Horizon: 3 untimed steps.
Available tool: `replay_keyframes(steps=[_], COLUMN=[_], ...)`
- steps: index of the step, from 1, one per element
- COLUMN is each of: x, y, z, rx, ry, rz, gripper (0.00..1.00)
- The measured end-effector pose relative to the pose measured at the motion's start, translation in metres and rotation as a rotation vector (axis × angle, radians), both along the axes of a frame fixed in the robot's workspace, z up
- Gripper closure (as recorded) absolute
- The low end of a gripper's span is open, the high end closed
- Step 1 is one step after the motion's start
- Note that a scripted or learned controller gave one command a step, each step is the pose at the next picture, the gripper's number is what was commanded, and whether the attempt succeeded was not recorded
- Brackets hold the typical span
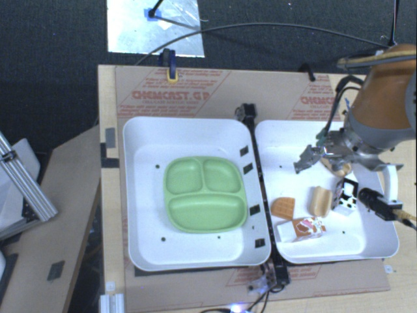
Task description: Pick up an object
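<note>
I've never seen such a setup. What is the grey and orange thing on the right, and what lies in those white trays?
It is a robot arm, filmed by one camera fixed above the bench, looking down at a slant. Its grasping part, the end effector, hangs over the right bin. There lie a tan waffle-like piece, a pale bread-like roll and a red and white packet. The left bin holds a green divided plate. Whether the end effector grips anything, I cannot tell.

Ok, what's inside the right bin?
In the right bin: a brown wafer, a tan block, a red-and-white packet. The arm covers part of the bin's right side.
</note>
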<state>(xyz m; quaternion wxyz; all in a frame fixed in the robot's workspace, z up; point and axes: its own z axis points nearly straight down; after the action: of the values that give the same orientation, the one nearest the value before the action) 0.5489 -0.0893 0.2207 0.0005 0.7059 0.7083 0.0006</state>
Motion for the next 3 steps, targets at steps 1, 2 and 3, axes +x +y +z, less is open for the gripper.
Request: replay_keyframes(steps=[1,2,3], x=[-0.002,0.004,0.005], y=[0.007,0.003,0.004], z=[-0.060,-0.119,-0.137], rx=[0.001,0.001,0.000], ry=[0.004,0.005,0.003], rz=[-0.002,-0.003,-0.003], gripper=[0.00,0.00,0.00])
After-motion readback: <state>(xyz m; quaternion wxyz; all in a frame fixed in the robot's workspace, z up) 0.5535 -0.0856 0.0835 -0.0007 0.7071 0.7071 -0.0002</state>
